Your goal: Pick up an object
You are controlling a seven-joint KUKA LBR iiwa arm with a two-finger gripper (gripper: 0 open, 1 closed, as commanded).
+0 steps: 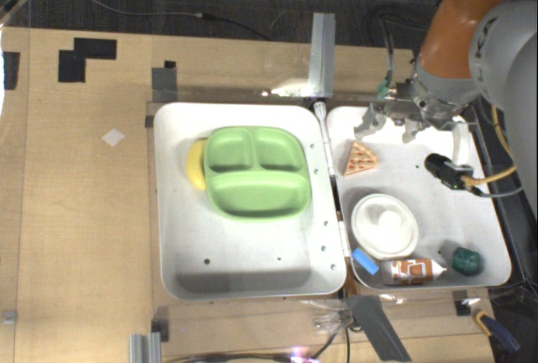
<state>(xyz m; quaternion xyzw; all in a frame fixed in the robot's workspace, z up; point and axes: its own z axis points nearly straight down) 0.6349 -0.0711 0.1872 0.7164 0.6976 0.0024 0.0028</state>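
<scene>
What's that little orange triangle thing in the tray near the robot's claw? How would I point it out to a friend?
Look at the right bin, the one the gripper hangs over. Near its upper left, above the white bowl, lies a toy pizza slice. It is the one flat orange triangle there, dotted with red.

Matt green plastic tray [256,170]

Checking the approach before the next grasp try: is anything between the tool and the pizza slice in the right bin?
Nothing visible. The tool sits at the back of the right bin, just up and right of the pizza slice, with bare bin floor between them. The white bowl lies nearer the front, off that line.
</scene>
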